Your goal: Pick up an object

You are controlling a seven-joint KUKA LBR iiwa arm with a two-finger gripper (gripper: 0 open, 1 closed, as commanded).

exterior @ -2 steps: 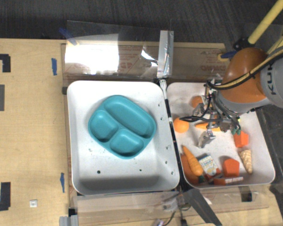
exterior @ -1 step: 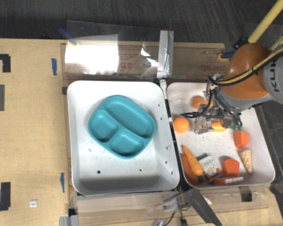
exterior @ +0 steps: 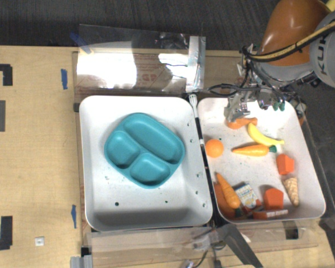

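Jaws (exterior: 236,113) hanging over right bin (exterior: 310,149), grip unclear | orange piece (exterior: 240,123) lying directly beneath | banana (exterior: 262,136) just beside | teal tray (exterior: 144,149) sitting well apart

bright even overhead light; strong glare on clear sheet (exterior: 139,66) behind bins; slightly soft focus.

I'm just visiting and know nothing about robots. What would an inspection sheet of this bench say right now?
Surface: two white bins, left bin and right bin, on a cardboard-covered bench.
Job's things: banana, orange ball, carrot and other toy foods in the right bin.
Clutter: teal divided plate in the left bin.
Hand: hand low over an orange piece at the right bin's far edge.
Cables: yellow and black cables along the arm.
Surroundings: dark floor, blue tape marks.
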